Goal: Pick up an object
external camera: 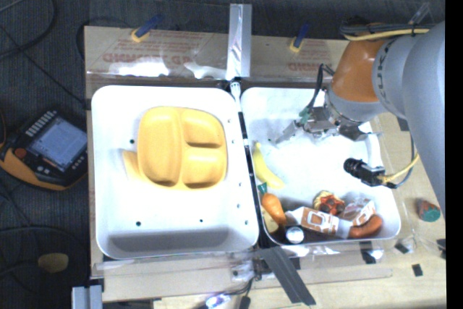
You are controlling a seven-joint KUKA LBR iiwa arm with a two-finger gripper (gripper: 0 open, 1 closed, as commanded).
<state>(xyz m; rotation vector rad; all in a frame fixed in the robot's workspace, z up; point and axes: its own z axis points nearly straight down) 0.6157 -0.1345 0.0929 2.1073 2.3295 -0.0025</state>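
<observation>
in the camera view, the grey arm (416, 76) with its orange band reaches in from the right over the right bin (391, 210). its hand (289, 132) hangs over the upper left part of that bin, above bare white floor, the thin fingers spread apart and nothing between them. the things to pick lie along the bin's near edge and left wall: a banana (262, 166) beside the left wall, a carrot (274, 208) just below it, a small black-and-white round thing (294, 234) near the carrot, a cluster of packaged toy foods (329, 212), and a sausage (365, 226) at the right end. the left bin (116, 228) holds a yellow divided tray (182, 147). a teach pendant (52, 148) lies on the floor left of the table (108, 47).
</observation>
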